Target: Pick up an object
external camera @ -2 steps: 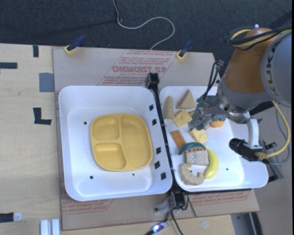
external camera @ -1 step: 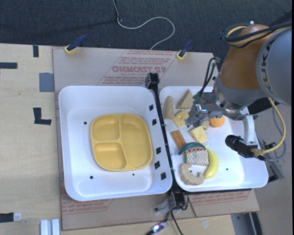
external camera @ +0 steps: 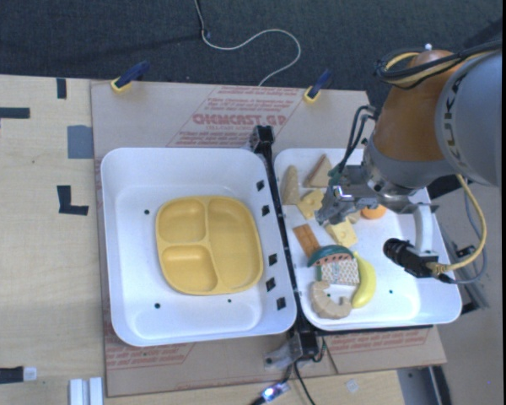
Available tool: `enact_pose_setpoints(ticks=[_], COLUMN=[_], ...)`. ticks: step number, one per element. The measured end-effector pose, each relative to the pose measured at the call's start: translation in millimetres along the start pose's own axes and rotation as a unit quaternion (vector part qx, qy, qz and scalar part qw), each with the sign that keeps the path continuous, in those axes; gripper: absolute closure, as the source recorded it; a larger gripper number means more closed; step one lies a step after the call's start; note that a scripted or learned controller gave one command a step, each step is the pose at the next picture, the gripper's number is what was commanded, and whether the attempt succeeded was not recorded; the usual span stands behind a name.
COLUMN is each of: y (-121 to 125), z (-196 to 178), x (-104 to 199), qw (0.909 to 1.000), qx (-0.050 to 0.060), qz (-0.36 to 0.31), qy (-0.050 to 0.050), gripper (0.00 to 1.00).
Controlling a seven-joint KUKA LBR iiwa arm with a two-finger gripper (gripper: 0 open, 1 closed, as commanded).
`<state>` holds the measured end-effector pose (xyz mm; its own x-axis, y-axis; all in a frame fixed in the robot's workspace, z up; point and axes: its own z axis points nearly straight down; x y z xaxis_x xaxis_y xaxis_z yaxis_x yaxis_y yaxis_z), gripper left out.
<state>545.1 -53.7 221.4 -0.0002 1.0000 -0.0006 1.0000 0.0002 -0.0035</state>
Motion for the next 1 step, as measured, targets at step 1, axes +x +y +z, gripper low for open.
enact_pose_setpoints(ticks=[1], y=[-0.8], z=[5.6], x=[-3.5], qw=[1.0], qx=[0.0], qz=[0.0], qy=[0.0], gripper=[1.0])
